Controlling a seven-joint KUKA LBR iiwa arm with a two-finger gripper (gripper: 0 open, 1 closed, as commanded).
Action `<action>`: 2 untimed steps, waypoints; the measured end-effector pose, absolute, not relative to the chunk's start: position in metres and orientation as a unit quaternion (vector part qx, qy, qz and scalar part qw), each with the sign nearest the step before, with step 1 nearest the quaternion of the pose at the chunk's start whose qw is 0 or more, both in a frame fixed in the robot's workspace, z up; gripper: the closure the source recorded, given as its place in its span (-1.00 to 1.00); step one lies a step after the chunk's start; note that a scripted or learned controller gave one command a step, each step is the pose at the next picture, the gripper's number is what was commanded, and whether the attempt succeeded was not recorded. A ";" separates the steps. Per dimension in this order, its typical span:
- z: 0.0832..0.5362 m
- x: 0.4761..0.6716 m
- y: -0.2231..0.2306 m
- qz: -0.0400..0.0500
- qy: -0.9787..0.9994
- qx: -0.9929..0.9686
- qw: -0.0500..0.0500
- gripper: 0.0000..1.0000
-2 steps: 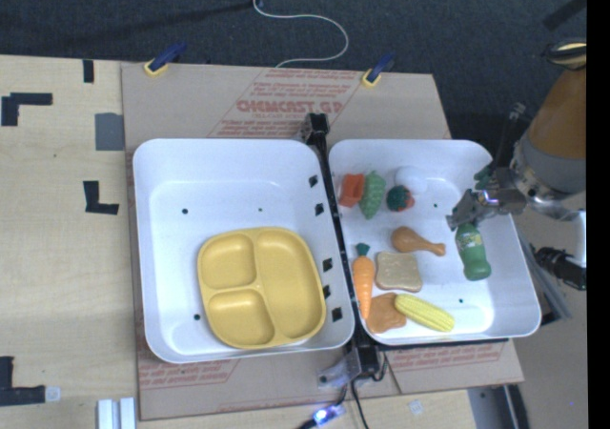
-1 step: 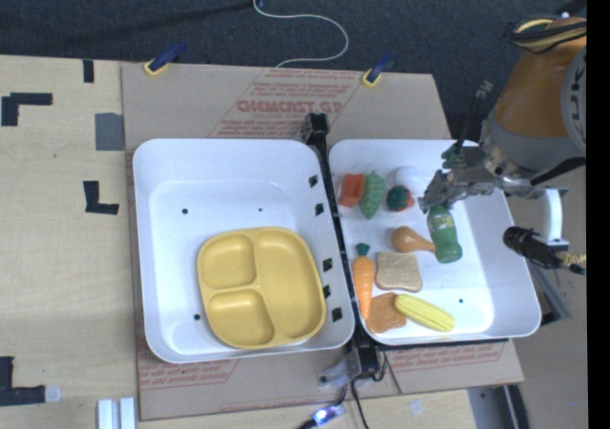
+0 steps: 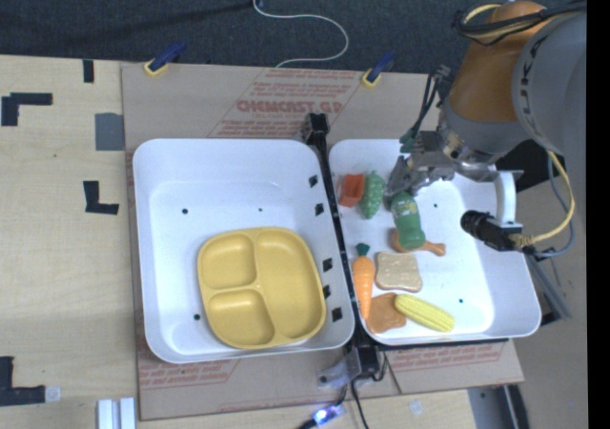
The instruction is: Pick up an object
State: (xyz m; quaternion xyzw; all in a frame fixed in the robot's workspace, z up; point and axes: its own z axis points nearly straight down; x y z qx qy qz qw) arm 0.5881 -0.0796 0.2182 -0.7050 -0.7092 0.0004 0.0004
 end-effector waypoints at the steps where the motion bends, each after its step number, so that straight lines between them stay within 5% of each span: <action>1: 0.234 0.624 -0.054 -0.001 -0.709 -0.705 -0.001 1.00; 2: 0.222 0.619 -0.065 0.002 -0.707 -0.707 0.000 1.00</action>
